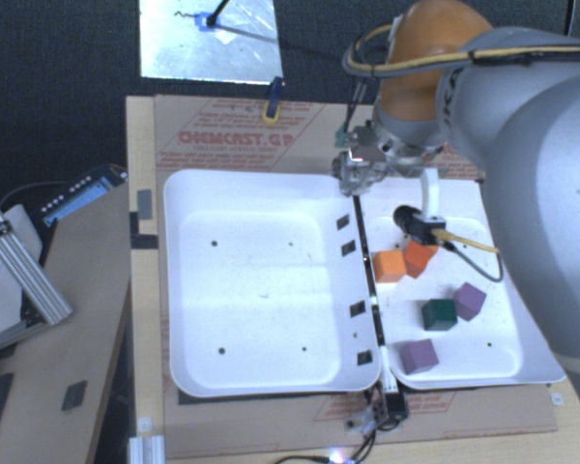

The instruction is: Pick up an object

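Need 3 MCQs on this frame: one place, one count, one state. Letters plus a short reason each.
1. Where do the blocks lie?
A. in the left bin
B. in the right bin
C. on the cardboard outside the bins

2. How many purple blocks are there?
A. one
B. two
C. four

3. How do the two orange-toned blocks stand to each other?
A. touching, side by side
B. in opposite corners of the bin
C. one in each bin

Answers:
1 B: the orange block, red-orange block, green block and both purple ones all sit in the right bin; the left bin holds none of them.
2 B: one purple block lies right of the green one, another purple block near the bin's front edge.
3 A: the orange and red-orange blocks abut, no gap visible between them.
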Available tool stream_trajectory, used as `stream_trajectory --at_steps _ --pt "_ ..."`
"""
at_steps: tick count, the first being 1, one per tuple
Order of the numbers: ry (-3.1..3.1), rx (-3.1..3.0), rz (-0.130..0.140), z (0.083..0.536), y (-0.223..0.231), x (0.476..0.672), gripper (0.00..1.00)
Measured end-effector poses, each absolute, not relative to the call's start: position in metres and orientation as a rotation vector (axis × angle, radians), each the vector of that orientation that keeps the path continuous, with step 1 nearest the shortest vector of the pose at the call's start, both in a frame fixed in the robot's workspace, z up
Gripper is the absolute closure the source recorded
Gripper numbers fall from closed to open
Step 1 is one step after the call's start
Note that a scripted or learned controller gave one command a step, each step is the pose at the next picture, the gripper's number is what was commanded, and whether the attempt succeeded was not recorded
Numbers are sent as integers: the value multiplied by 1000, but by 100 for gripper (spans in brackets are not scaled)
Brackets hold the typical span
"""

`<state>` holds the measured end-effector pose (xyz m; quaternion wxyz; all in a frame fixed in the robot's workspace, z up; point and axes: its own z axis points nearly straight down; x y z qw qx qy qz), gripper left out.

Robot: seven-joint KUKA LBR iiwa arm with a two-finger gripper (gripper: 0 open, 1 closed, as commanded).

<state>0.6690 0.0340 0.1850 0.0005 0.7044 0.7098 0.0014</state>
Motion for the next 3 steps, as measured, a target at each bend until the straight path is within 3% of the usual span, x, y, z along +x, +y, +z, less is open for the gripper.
stream_trajectory --at_steps 3 --pt "2221 2220 2 185 19 669 100"
